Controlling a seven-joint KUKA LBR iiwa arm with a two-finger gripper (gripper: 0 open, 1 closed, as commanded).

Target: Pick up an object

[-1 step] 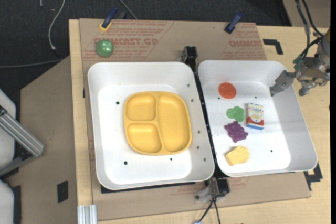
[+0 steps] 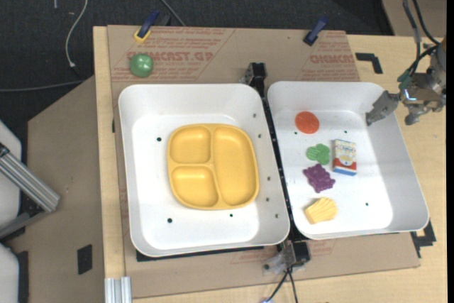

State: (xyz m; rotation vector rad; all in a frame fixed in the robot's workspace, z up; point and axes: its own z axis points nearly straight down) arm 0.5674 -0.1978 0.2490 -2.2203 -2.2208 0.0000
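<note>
1. A yellow divided tray (image 2: 213,167) lies in the left bin (image 2: 142,110).
2. In the right bin (image 2: 383,202), a red disc (image 2: 307,122), green piece (image 2: 318,152), carton (image 2: 345,157), purple piece (image 2: 319,177) and yellow piece (image 2: 320,210) cluster together.
3. The gripper (image 2: 397,106), fingers spread and holding nothing, hovers at the bin's upper right edge; every object lies to its left and below it in the view, the disc among the nearest.

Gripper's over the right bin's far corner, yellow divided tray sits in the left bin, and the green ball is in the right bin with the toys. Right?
Not quite. The camera view shows the green ball outside both bins, on the cardboard behind the left bin. The gripper, yellow divided tray and right bin are as you said.
</note>
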